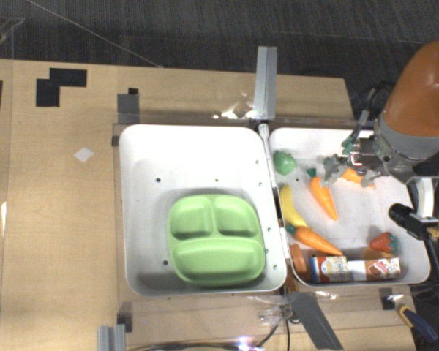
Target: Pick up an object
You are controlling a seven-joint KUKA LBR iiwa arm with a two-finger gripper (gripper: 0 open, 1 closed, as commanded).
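The right bin [351, 141] holds several toy foods. My gripper [348, 171] hangs low over the bin's upper middle and is open. Its two dark fingertips [328, 168] stand apart on either side of a small orange piece [350, 175] that lies on the bin floor. A carrot [323, 197] lies just left of and below the gripper. A second carrot [317, 240] lies lower, beside a yellow banana [290, 208]. A green round item [284, 162] sits at the bin's upper left.
A bottle with a red and white label [353, 269] lies along the right bin's front wall, with a strawberry [381, 243] above it. The left bin [154, 159] holds a green divided plate [216, 238]. The arm's orange band [423, 93] looms over the right bin's far right.
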